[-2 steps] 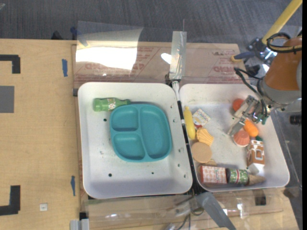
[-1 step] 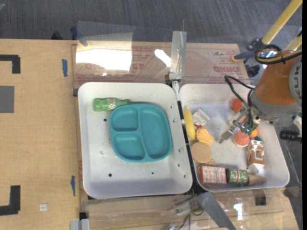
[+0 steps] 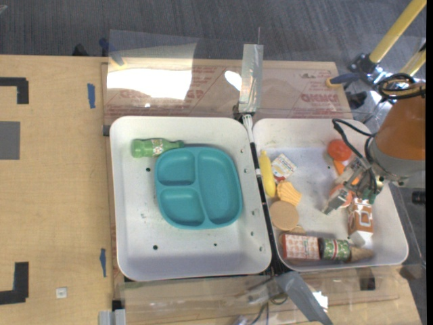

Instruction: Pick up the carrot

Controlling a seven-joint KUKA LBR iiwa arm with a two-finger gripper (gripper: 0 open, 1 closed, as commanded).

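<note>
over in the right bin [image 3: 318, 164] the tool [image 3: 346, 193] hangs low beside the carrot [image 3: 339, 150], which lies by the far wall, apparently lining up a grab, though whether it's released or clenched i cannot tell from here.

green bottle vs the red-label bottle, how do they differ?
The green bottle lies in the left bin, above the teal tray; the red-label bottle lies in the right bin along its near edge. The green one is all green and smaller; the other is longer, with a brown cap end. Both lie on their sides.
</note>
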